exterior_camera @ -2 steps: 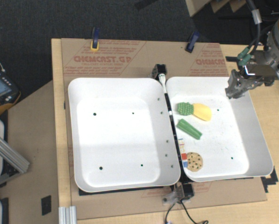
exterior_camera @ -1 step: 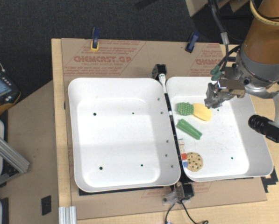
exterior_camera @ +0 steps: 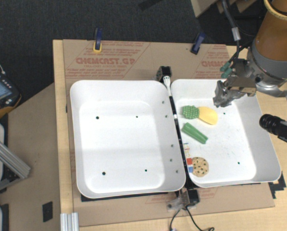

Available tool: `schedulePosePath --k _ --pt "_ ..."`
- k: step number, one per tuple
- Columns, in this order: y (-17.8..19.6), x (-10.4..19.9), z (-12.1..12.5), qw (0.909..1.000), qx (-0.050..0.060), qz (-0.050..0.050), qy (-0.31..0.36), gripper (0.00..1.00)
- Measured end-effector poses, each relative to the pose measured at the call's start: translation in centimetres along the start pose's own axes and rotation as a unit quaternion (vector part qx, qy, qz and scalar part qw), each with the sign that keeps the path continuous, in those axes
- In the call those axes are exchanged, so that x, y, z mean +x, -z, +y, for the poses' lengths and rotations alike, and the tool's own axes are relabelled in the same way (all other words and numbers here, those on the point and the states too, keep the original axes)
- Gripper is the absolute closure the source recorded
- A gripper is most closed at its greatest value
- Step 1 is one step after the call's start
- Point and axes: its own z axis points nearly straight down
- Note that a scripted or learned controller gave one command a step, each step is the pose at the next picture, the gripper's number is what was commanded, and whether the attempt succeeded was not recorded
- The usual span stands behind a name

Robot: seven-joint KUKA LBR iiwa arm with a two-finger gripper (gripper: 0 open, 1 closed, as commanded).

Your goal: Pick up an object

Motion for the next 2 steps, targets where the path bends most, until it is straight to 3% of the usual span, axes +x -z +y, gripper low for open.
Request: schedulePosePath --k 1,2 --pt "1.0 0.0 0.1 1.0 -0.001 0.0 0.0 1.0" --pt "3.8 6.2 -3.0 1.0 0.0 0.001 0.004 1.0"
